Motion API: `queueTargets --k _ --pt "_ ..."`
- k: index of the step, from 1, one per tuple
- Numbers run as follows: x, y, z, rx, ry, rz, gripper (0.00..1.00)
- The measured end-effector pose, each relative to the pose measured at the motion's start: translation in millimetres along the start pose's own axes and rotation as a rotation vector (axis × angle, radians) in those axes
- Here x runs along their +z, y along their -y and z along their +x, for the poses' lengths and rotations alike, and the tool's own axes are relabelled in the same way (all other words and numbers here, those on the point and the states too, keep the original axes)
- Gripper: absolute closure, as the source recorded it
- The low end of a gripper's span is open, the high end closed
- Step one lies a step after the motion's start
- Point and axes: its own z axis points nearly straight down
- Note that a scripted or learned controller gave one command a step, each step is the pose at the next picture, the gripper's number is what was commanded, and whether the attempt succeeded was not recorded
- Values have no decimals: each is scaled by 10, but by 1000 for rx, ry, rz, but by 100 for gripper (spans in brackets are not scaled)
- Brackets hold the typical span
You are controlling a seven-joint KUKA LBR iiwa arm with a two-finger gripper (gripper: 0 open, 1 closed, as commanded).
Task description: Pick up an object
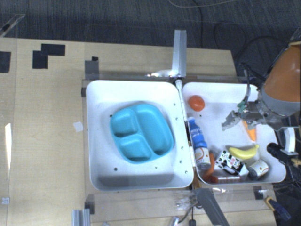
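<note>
One blue divided tray (140, 132) fills the left bin (96, 126); the right bin (214, 91) holds one orange ball (196, 102), one banana (243, 151) and one bottle (198, 143), label unreadable. The tool (233, 119) hovers above, its grip indiscernible.

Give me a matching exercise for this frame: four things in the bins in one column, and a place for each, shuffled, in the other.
Things:
1. blue tray
2. orange ball
3. banana
4. bottle

Places:
A. far corner of the right bin, near the divider
B. along the right bin's left wall
C. middle of the left bin
D. near part of the right bin, beside a black-and-white box

Pairs: 1-C, 2-A, 3-D, 4-B
</note>
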Motion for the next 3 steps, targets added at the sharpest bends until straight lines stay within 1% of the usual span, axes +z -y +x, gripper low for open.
queueTargets --k 1,2,3 --pt "932 16 -677 -107 -1 -6 0" --pt "981 -37 -674 -64 -11 -6 0" --pt "973 422 -685 -79 -6 -12 0"
